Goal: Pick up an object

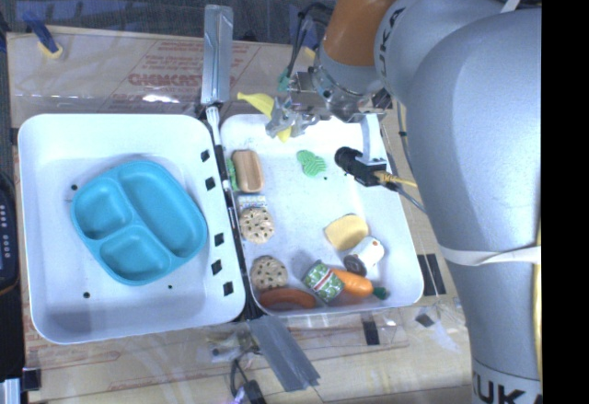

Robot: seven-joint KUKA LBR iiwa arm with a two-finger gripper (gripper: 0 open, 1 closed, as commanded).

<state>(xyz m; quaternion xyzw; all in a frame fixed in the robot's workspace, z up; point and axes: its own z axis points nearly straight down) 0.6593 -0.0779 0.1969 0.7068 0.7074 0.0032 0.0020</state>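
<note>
Arm [460, 89] comes in from the right, orange band up top, wrist angled down over the far edge of the right bin [405, 236]. Gripper [290, 121] sits low at that bin's far-left corner, right on top of a yellow banana-shaped piece [258, 103] lying against the rim. Can't tell whether the banana is between the gripper's tips or just beside them; gripper opening isn't readable from this angle.

Right bin contents, far to near:
- green leafy item [312, 163] mid-bin, just in front of the gripper, clear of it
- hot dog in bun [247, 170] along the left wall
- chocolate-chip cookie [256, 225] below the hot dog, second cookie [268, 272] nearer the front
- yellow cheese wedge [346, 232] toward the right side
- small white cylinder with dark end [365, 257] just beside the cheese, on its near side
- carrot [354, 284] at the front, touching a green-and-red can [321, 282]
- brown sausage [287, 299] against the front wall, next to the can

A black cable fitting [359, 166] hangs off the wrist over the bin's right half.

Left bin [37, 209] holds a blue divided plate [138, 221], three compartments, lying flat and rotated a bit, roughly centred.

Both bins sit side by side on the desk [110, 62], touching along the middle divider.
</note>
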